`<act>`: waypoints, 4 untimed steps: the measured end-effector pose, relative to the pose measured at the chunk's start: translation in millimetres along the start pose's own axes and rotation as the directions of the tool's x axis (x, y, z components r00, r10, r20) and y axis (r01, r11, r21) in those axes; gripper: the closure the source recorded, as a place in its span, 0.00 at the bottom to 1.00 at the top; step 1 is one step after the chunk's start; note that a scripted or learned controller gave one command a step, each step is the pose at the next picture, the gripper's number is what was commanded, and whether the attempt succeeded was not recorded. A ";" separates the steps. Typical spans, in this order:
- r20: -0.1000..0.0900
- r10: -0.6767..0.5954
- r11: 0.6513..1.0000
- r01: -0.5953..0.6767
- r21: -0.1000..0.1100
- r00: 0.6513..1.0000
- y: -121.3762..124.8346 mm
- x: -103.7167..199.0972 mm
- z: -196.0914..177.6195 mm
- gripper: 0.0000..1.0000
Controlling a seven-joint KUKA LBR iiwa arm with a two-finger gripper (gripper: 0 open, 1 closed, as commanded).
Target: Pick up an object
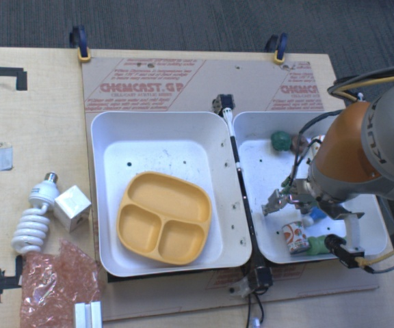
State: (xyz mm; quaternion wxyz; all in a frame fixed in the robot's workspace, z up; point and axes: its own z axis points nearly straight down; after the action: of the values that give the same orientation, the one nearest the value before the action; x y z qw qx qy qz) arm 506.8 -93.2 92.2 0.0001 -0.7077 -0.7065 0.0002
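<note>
The gripper (273,203) is hovering inside the right bin (258,183), just beside the small can (294,237); its state cannot be told. Nothing is lifted yet.

I see two bins side by side on the bench. The left bin (108,183) holds a divided tray (164,217), lying toward its near side. In the right bin (252,156) a ball (281,141) sits near the far wall, and a small can (295,238) lies near the front wall. Left of the bins, on the bench, a spiral bulb (34,219) lies touching a cube (72,205), with a crumpled bag (53,285) just before them.
</note>
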 end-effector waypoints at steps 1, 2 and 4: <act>0.001 0.001 1.000 -0.001 -0.003 1.000 1.2 -0.6 -10.0 1.00; 0.001 -0.003 1.000 0.003 -0.001 1.000 60.1 -49.5 -5.5 1.00; 0.003 -0.005 1.000 0.005 -0.002 1.000 60.6 -49.7 -15.3 1.00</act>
State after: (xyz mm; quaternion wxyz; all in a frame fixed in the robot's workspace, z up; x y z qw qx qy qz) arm 567.3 -143.0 107.5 -0.0014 -0.7061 -0.7081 0.0004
